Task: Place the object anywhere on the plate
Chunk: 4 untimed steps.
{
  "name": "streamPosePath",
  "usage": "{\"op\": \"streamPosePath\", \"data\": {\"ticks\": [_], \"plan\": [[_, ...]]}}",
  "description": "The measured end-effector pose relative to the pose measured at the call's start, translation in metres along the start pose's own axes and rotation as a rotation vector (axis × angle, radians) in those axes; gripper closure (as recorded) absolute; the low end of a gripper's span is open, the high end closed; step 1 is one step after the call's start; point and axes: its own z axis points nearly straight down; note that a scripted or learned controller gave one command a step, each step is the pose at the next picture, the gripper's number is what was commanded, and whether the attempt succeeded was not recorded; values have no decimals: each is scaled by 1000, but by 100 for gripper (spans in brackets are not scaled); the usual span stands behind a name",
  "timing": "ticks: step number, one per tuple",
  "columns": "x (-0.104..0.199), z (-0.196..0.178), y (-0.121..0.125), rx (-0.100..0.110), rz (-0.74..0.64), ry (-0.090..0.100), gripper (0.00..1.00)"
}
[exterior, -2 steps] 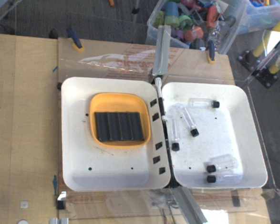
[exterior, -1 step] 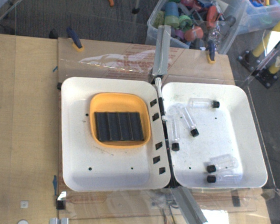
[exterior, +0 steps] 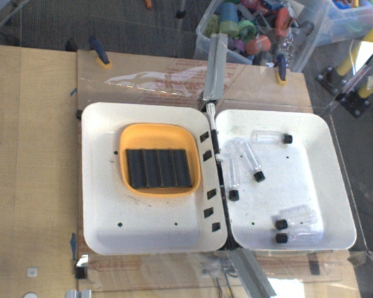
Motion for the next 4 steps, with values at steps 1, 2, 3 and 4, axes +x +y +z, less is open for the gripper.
{"op": "streamPosePath", "data": {"ticks": [1, 2, 3, 4], "plan": [[0, 0, 0, -1, -278, -1, 100], [0, 0, 0, -2, -668, -1, 100], [0, 1, 0, -4, -1058, -1, 100], [1, 1, 0, -5, -1323, -2, 100]]}}
